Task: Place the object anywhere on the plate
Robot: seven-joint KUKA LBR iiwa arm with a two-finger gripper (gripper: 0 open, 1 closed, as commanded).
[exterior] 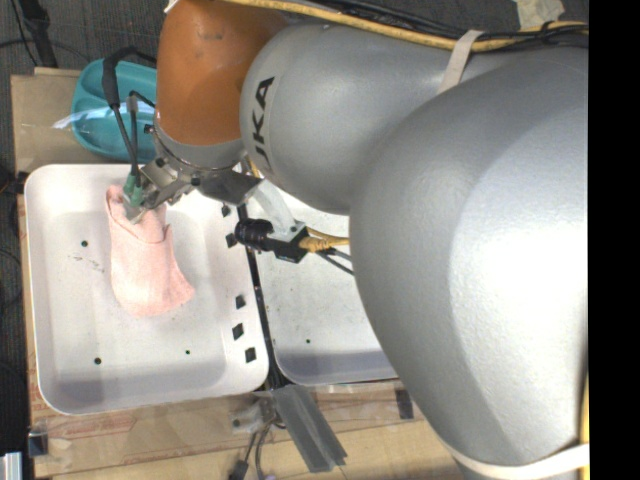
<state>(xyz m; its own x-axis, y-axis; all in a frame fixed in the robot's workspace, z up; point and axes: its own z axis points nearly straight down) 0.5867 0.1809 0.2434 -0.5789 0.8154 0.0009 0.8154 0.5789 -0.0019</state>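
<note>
A pink cloth (148, 263) sits in the left white bin (60, 378), in its upper middle. Its top end is drawn up into my gripper (138, 194), which comes down under the orange band of the arm (200, 68). The fingers are shut on that top end of the cloth. The rest of the cloth trails down and to the right, and its lower end rests on the bin floor.
A teal object (100, 103) with a clear wrapper lies outside the bins at the upper left. The large grey arm (450, 218) covers most of the right bin (320, 363). Bare floor lies left of and below the cloth.
</note>
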